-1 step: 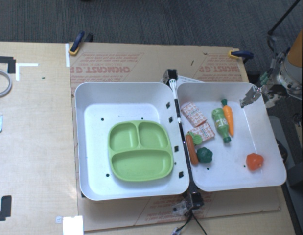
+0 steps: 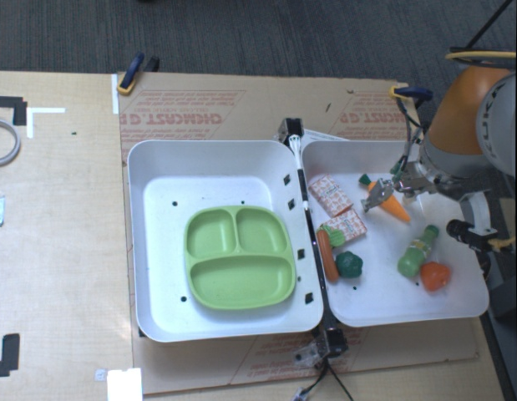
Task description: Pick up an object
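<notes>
My gripper (image 2: 377, 197) hangs low over the upper middle of the right bin (image 2: 408, 306), right against the left end of an orange carrot (image 2: 397, 210). The view is too small to tell whether it grips the carrot. In the same bin lie a green bottle (image 2: 417, 253), a red-orange tomato (image 2: 435, 276), two patterned packets (image 2: 330, 194) (image 2: 348, 225), a reddish sausage (image 2: 326, 256) and a dark green lump (image 2: 349, 264). The grey and orange arm (image 2: 467, 124) reaches in from the right.
The left bin (image 2: 158, 165) holds a light green divided plate (image 2: 240, 257). The wall shared by the bins (image 2: 301, 215) runs just left of the packets and the sausage. Both bins rest on cardboard (image 2: 200, 111) on the wooden bench.
</notes>
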Tool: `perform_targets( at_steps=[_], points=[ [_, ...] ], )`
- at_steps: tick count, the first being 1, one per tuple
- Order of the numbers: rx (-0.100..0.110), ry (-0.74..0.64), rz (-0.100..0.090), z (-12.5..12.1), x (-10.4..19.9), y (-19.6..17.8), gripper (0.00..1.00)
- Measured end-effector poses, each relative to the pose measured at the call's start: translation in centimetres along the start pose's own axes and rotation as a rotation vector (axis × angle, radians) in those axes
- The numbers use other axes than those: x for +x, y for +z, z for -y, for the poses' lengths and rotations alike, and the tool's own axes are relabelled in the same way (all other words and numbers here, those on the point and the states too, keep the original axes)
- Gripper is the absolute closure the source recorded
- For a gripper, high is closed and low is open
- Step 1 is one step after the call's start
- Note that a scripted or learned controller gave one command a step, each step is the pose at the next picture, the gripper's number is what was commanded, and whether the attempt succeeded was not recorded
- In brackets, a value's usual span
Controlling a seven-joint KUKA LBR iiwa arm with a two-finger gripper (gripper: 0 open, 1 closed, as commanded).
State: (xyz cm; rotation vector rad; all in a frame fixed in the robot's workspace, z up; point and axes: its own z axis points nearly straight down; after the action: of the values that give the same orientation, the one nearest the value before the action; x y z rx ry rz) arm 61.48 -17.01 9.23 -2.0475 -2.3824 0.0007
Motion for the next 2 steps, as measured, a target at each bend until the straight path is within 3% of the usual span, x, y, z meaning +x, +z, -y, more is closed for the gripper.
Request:
perform_targets(
  at_steps=[1,2],
  points=[
    [-0.002,0.0,0.001,-0.1,0.0,-1.0,1.0],
    [0.0,0.165,0.0,2.2,5.9,0.0,1.0]
  ],
)
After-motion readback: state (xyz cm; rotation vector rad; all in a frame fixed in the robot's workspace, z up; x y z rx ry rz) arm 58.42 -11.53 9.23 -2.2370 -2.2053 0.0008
